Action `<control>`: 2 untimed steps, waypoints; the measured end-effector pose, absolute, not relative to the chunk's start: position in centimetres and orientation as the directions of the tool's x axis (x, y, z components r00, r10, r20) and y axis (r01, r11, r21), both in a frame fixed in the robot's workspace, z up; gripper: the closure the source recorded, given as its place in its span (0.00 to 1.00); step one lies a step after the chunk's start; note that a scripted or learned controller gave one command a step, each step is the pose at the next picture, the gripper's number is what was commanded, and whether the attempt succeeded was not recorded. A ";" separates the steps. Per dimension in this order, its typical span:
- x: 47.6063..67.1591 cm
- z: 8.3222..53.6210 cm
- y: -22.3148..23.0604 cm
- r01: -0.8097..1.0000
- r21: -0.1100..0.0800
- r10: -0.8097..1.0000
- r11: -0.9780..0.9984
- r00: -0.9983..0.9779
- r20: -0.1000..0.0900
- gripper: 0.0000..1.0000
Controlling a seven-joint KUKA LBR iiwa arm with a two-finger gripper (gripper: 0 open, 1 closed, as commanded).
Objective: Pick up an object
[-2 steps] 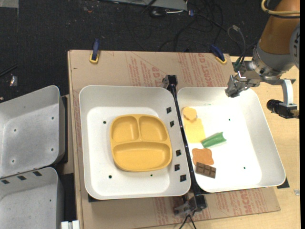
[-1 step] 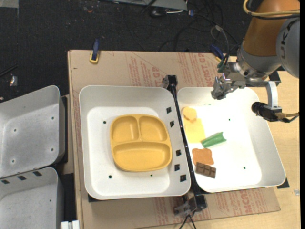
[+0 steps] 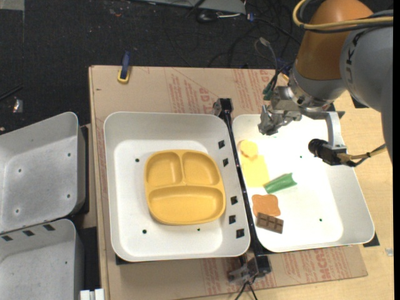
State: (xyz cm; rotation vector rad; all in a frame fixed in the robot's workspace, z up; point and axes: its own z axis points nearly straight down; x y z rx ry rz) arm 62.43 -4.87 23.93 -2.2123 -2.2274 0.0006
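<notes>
My gripper (image 3: 270, 127) hangs over the far left part of the right bin (image 3: 325, 230), above and a little right of a small yellow piece (image 3: 248, 149). Below that piece lie a pale yellow flat piece (image 3: 255, 170), a green stick-shaped piece (image 3: 279, 182), an orange piece (image 3: 265, 204) and a brown chocolate-like block (image 3: 270, 223), all along the bin's left side. I see nothing between the fingers.
The left bin (image 3: 125, 230) holds a yellow divided plate (image 3: 185, 187). A black divider (image 3: 235, 174) runs between the bins. Grey trays (image 3: 37, 167) stand off the bench at the left. The right bin's right half is bare white floor.
</notes>
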 end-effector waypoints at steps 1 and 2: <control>61.2 23.1 1.3 1.000 -0.003 1.000 0.008 -0.008 0.002 1.00; 59.7 23.7 7.3 1.000 -0.002 1.000 0.009 -0.009 0.002 1.00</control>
